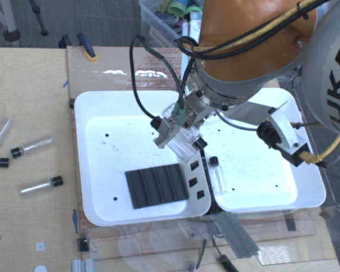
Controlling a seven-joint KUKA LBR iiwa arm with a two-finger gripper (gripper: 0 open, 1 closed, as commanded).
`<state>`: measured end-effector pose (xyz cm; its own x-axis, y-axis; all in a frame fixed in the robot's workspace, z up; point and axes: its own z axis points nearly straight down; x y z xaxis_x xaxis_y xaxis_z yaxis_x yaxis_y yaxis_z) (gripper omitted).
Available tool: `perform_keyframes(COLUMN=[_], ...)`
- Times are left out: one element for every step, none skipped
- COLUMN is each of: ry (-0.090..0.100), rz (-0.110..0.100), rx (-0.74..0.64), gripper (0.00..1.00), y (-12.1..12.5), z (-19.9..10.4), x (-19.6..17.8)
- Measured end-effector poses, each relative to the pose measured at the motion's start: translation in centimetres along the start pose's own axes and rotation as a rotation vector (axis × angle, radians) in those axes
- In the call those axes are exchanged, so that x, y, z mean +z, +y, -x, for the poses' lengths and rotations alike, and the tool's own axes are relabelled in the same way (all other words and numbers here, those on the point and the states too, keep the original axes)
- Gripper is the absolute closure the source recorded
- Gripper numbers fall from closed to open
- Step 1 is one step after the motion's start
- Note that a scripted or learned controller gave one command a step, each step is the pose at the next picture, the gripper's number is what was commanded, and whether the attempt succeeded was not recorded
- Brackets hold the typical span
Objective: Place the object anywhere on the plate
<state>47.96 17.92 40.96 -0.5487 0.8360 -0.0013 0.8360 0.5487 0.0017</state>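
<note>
**Arm hovering between the bins, vial waiting in the right one**

The gripper (pixel 178 137) is hanging low over the left bin (pixel 102 126), just above the dark ribbed plate (pixel 157 186). I cannot tell its state. The clear vial (pixel 216 173) is lying in the right bin (pixel 283 191), near the divider. To my eye, it should be lining up along the vial's length before descending.

Slanted overhead view of bins (pixel 90 146)
</note>
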Motion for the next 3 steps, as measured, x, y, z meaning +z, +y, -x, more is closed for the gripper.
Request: perform_keyframes(ry=[0.002, 0.003, 0.001], rz=[-0.005, -0.007, -0.002], rx=[-0.346, -0.126, 0.130], gripper=[1.00, 1.00, 1.00], y=[-0.7, -1.1, -0.8], z=[1.0, 1.5, 5.2], x=[2.6, 10.9, -2.5])
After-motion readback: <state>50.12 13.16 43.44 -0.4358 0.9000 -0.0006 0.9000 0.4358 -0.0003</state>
